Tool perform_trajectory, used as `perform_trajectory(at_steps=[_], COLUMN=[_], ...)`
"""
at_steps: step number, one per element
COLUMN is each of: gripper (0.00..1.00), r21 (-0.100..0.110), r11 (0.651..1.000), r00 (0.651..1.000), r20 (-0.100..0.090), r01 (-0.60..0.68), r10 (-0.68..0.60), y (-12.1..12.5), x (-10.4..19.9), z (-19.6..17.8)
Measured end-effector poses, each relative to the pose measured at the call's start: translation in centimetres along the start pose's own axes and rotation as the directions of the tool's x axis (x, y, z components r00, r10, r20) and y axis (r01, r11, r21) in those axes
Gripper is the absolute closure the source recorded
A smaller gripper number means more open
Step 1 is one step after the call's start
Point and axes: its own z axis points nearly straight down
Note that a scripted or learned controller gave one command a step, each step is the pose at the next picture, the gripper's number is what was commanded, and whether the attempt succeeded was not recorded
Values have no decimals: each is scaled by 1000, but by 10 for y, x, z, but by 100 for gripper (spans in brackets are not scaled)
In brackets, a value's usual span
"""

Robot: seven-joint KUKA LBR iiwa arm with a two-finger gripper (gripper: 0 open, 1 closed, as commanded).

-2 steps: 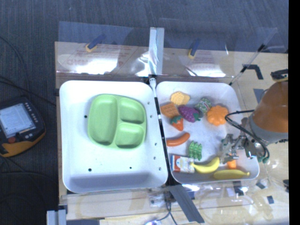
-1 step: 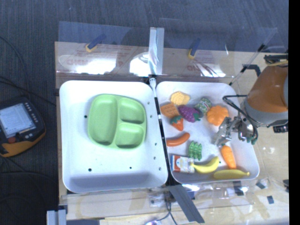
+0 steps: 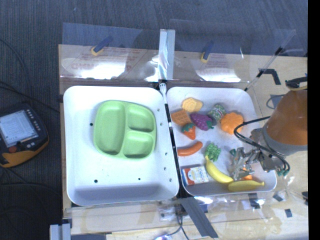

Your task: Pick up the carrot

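i can't tell the fingers' [image 3: 243, 165] state; i'd lift clear of the banana [image 3: 218, 172], then centre over the carrot [image 3: 188, 130].

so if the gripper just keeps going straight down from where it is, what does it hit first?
Probably the small orange piece under the gripper, beside the banana. Depth is unclear.

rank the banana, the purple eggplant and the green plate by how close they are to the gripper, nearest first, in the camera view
1. Banana: just left of the gripper, same right-hand bin.
2. Purple eggplant: farther up and left in that bin.
3. Green plate: in the left-hand bin, across the divider.
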Motion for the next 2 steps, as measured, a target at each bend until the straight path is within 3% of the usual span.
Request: perform_trajectory(at_steps=[1,2], gripper=[100,100], r21=[2,1], r11=[1000,971], r00=[1000,971], r20=[2,5], r01=[2,-238], r10=[-2,238], y=[1,-18], x=[-1,-27], z=[-9,-69])
